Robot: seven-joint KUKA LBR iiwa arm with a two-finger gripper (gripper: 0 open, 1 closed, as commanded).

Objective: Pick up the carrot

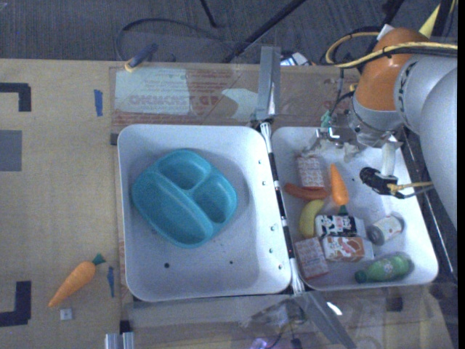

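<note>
Gripper [335, 138] just above carrot [338, 185]

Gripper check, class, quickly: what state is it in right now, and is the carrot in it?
Gripper: over the right bin's far end, state cannot be told; carrot lies in that bin, not held.

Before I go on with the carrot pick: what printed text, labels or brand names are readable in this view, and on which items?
None can be read with certainty.
Clear sheet behind the left bin: faint reddish mirrored lettering, too blurred to read.
Black-and-white carton in the right bin: print blurred.
Red-and-white box: graphics, no legible words.
Small pink-labelled packet: label too small.
Green bottle: label unreadable.
The carrot has no marking.
</note>
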